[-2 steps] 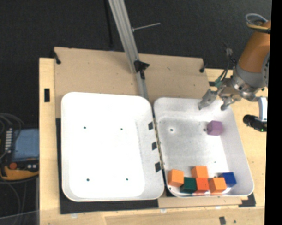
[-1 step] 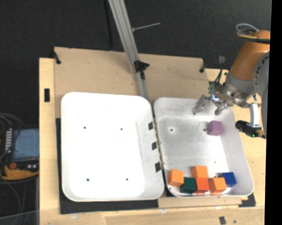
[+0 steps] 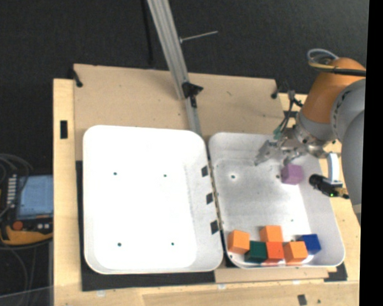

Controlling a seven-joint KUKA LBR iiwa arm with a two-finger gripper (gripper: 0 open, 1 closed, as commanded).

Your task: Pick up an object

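Orange, green and blue blocks (image 3: 273, 245) crowd the right white bin's (image 3: 252, 201) near edge. Farther back there, the gripper (image 3: 276, 149) hangs open just beside a small purple block (image 3: 292, 174).

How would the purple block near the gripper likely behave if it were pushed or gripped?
The purple block looks flat-faced and boxy, so it should probably slide, not roll. It seems rigid, likely holding shape when squeezed. It lies apart from the other blocks, so a push would likely move it alone.

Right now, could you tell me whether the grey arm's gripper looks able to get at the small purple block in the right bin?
Probably yes: the gripper hovers just beside the small purple block, with nothing between them.
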